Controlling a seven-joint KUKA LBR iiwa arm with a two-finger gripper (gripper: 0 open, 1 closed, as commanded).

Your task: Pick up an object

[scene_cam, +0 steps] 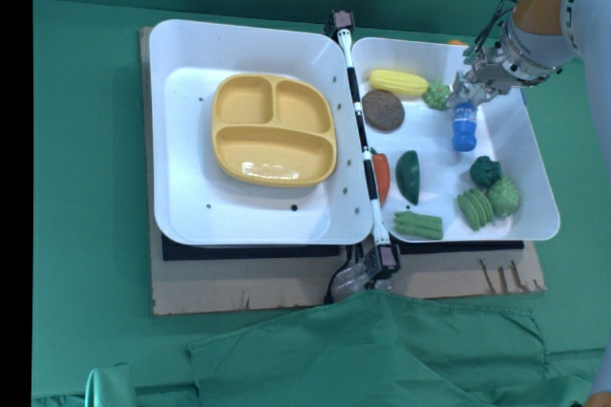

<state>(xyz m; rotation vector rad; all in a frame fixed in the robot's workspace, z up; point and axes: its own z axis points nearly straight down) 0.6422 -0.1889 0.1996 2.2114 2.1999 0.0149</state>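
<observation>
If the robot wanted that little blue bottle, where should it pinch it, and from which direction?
Probably across the middle of the body, coming straight down from above. The blue bottle appears to lie flat in the right bin, long and narrow, pale cap end toward the gripper. Fingers would close across its narrow width. There is bare floor on both sides, so neighbours shouldn't get in the way.

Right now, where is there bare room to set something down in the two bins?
Left bin: bare floor rings the yellow plate, widest along its near edge. Right bin: crowded; the only bare patch lies between the dark green pepper and the broccoli, below the blue bottle.
</observation>
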